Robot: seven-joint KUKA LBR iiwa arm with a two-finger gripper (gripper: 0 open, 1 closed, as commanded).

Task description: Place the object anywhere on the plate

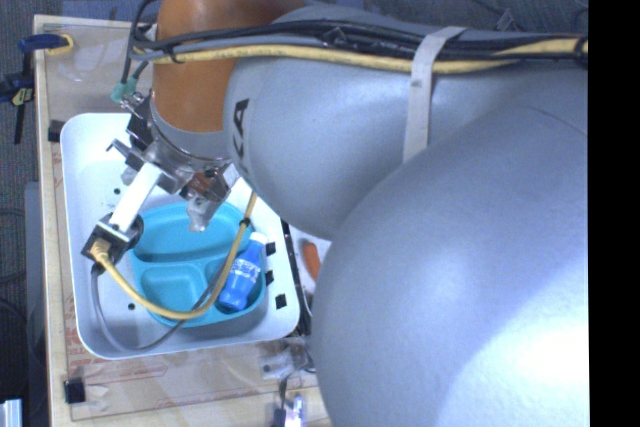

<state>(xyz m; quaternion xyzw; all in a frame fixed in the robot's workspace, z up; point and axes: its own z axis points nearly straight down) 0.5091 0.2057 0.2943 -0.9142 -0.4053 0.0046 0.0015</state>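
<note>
Blue plastic catches the eye first: a plate (185,265) with raised dividers sits in the left white bin (85,215), taking up most of the bin's floor, so anything let go above it should land on it. On the plate's right side, against its rim, lies a small blue bottle (240,277) with a white cap and a pale label, tipped over at a slant. Judging by how it rests, the bottle is already on the plate, or at least leaning on its edge, which is where the task wants it.

In the camera view the grey arm (440,215) comes in from the right and covers nearly all of the second bin; only a sliver of an orange thing (311,260) shows there beside the bin wall. The orange band (205,35) sits above the wrist, and a yellow cable (170,310) loops down over the plate, slack so the wrist can turn freely.

The gripper (200,213) hangs over the middle of the plate, well clear of the bottle. Its narrow tip points down at the plate's upper compartment with nothing visible between its fingers; whether they are apart or together I cannot tell, since they read as one pale stub from this angle.
</note>
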